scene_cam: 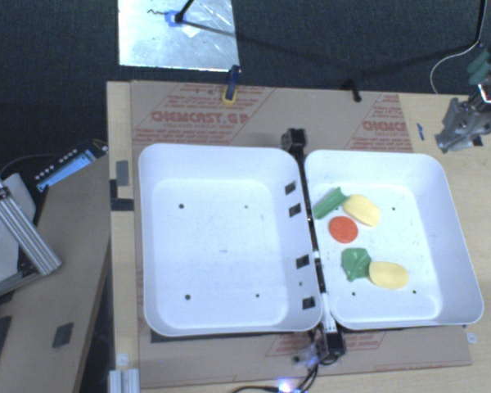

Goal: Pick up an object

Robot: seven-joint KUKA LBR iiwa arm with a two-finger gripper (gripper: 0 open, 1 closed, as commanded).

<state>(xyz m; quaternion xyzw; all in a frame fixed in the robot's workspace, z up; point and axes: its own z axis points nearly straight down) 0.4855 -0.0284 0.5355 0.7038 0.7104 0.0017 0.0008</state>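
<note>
At the right edge of the view, above the far corner of the right bin, only a small grey metal part of the gripper (472, 121) shows, cut off by the frame; whether its jaws are spread or pressed together cannot be told, and nothing is seen between them. It hangs over the bench beyond the bin's rim, well apart from the objects. A thin pale cable (454, 56) loops above it against the dark floor.

Two shallow white plastic bins sit side by side on a brown cardboard sheet (204, 113) printed with red lettering. The left white bin (159, 170) shows a bare floor with a few small dark dots. The right white bin (442, 187) holds five small pieces grouped near its inner wall: a long green pepper-like piece (328, 202) lying at a slant, a yellow oval piece (362, 210) just beside it and possibly touching, a round orange-red piece (343, 229) just below those two, a dark green leafy piece (355, 264), and a second yellow oval piece (389, 275) touching the leafy one on its right. What the pieces are exactly is hard to make out at this size.

A row of small black clips (302, 223) runs along the seam between the bins. A shiny square metal plate (177, 23) lies on the dark floor beyond the bench.
</note>
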